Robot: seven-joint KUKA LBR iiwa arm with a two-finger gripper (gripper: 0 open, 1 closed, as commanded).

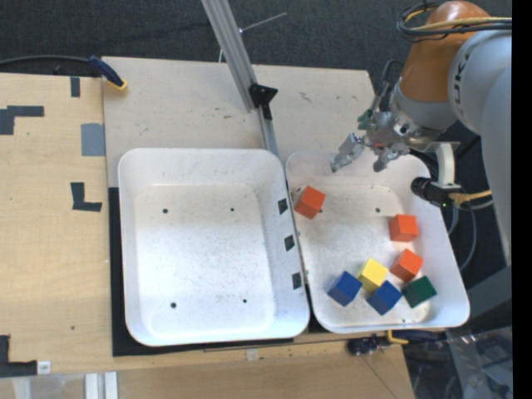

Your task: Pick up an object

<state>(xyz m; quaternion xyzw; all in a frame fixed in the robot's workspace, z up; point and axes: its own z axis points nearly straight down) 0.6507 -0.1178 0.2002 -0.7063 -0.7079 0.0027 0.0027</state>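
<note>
Cubes of painted wood are your candidates, and all seven lie in the right-hand shallow white plastic bin point(455, 302) at the centre-right of the frame. One orange cube point(310, 201) sits alone near the bin's upper left corner, close to the wall shared with the left-hand white bin point(133, 223). A second orange cube point(403, 228) rests by the right wall, apart from the rest. Lower right you have a cluster: a third orange cube point(407, 264), a yellow cube point(374, 273), two blue cubes point(344, 288) point(383, 298) and a dark green cube point(419, 290), packed touching or nearly so.

Your pincer point(363, 157) hangs over the upper rim of the right bin, its two fingers spread wide with nothing between them — no cube is held. The grey arm with its orange band point(440, 48) reaches in from the upper right of the frame.

By my reading you are at the approach step: a target is not yet reached and no descent onto a cube has begun. The lone orange cube at upper left looks the easiest pick — clear space on most sides, though the wall is near. The next move calls for travelling toward the lower left, centring the open fingers over that cube, squaring them to its faces, then lowering. The cluster would likely be harder, since neighbours crowd the fingers.
</note>
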